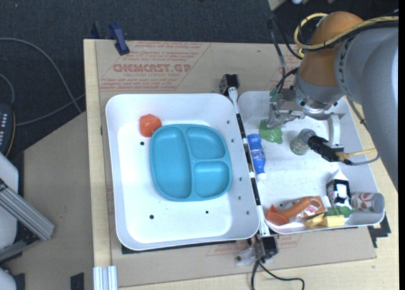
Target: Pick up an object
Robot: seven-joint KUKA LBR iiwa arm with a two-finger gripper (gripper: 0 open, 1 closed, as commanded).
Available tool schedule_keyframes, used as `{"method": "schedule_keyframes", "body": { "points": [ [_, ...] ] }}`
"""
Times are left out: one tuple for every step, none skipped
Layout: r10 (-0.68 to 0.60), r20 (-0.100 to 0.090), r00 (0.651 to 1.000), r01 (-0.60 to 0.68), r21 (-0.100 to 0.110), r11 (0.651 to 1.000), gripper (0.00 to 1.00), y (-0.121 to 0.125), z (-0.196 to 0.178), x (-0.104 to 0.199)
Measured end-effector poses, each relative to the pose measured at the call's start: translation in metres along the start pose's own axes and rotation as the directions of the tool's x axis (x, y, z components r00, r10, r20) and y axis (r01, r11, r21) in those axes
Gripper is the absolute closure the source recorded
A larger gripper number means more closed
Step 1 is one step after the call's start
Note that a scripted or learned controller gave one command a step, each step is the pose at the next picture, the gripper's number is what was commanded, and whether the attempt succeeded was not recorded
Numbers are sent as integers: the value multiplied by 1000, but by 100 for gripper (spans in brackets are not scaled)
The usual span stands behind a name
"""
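Reaching into the right bin (354, 156), your hand (276, 119) hovers over the green object (272, 134); grip unreadable, so descend next.

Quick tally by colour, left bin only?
Blue: 1, the divided tray
Orange: 1, the small round piece by the tray's upper-left corner
Total: 2
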State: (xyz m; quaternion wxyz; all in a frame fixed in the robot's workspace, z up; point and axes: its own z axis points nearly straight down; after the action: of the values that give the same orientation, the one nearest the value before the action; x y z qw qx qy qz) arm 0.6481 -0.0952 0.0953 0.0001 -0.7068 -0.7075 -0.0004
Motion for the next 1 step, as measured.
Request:
{"method": "schedule_keyframes", "body": {
  "points": [
    [3,5,1000,-3,-2,1000,100,-43,-64,-94]
  ]
}}
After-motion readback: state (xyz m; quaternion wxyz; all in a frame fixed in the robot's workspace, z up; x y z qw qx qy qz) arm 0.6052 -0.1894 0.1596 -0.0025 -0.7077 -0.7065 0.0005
